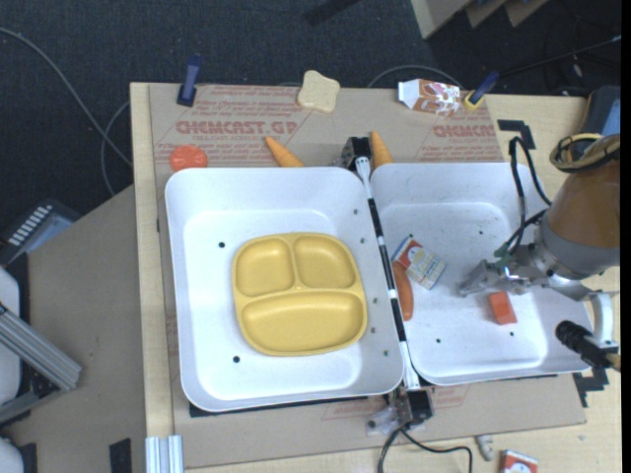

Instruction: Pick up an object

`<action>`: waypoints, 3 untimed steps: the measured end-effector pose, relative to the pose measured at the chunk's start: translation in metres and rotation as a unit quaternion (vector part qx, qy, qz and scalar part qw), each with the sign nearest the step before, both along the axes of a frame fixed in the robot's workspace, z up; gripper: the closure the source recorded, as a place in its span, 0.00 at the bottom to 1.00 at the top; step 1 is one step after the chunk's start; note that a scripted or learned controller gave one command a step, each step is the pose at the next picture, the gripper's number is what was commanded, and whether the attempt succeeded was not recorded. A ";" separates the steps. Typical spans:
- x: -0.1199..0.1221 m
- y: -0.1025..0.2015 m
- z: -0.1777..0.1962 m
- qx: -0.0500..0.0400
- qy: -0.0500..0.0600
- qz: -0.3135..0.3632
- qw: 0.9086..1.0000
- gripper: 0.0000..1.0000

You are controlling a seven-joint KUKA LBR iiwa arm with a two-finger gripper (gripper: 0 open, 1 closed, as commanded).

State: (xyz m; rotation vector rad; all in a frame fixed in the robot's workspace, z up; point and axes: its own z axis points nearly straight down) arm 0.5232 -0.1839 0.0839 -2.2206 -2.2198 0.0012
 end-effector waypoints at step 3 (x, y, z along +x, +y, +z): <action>-0.017 -0.034 0.011 0.000 -0.002 0.000 1.000 1.00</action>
